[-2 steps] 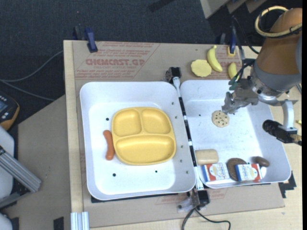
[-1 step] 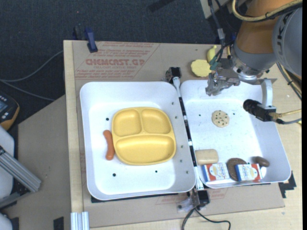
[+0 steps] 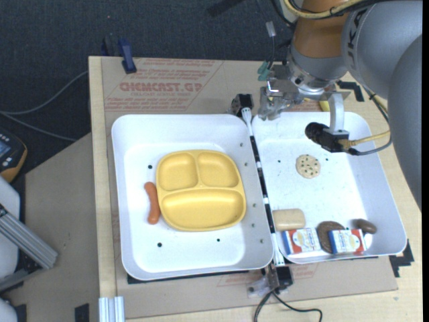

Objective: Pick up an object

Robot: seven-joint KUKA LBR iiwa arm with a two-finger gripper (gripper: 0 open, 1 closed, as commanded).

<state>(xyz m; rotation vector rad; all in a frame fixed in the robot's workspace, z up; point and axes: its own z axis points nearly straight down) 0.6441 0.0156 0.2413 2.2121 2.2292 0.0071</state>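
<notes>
Gripping nothing that could be seen, the gripper (image 3: 305,109) hung over the far edge of the right bin (image 3: 375,180), just right of the rim where the two bins met. Whether it was open or shut could not be told from the view. A dark part of the tool stuck out near (image 3: 325,137), above the bin's floor, with a thin cable running off to the right.

Several small things lay in the right bin. A round cookie (image 3: 308,166) with dark chips sat flat near the middle, close below the tool; being round, it had no long axis. A tan block (image 3: 289,218) lay nearer, beside the left wall, its long axis running left to right. Along the near wall two small cartons (image 3: 303,241) and (image 3: 347,241) lay on their sides, long axes also left to right, with a brown disc (image 3: 329,231) between them and a dark oval piece (image 3: 363,227) at the right end.

In the left bin (image 3: 134,200) a yellow tray (image 3: 200,190) with three compartments lay flat in the middle. A sausage (image 3: 153,202) lay just left of the tray, touching or nearly touching it, its long axis running far to near.
</notes>
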